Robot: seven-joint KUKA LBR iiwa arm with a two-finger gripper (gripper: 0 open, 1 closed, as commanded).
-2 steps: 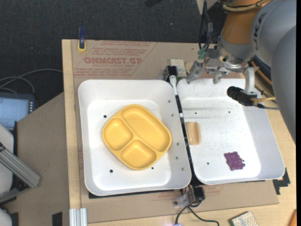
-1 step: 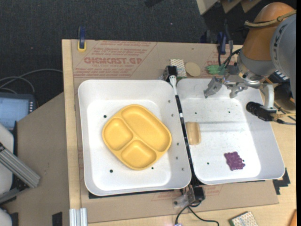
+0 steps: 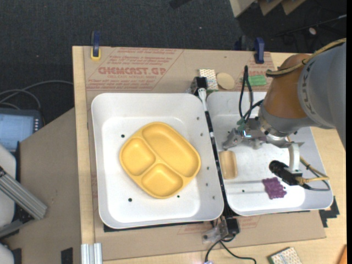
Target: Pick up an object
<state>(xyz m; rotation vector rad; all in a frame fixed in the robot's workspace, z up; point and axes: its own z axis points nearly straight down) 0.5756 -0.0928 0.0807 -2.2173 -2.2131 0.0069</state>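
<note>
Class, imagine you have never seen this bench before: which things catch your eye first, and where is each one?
The yellow divided plate stands out most, lying in the middle of the left bin. Next comes the grey arm with its orange band, reaching in from the right over the right bin. In that bin, a purple object lies near the front and a tan object by the left wall.

Even overhead light, bright. White bins near blown out, soft shadows under the yellow tray. Slightly soft focus, dark floor underexposed.
</note>
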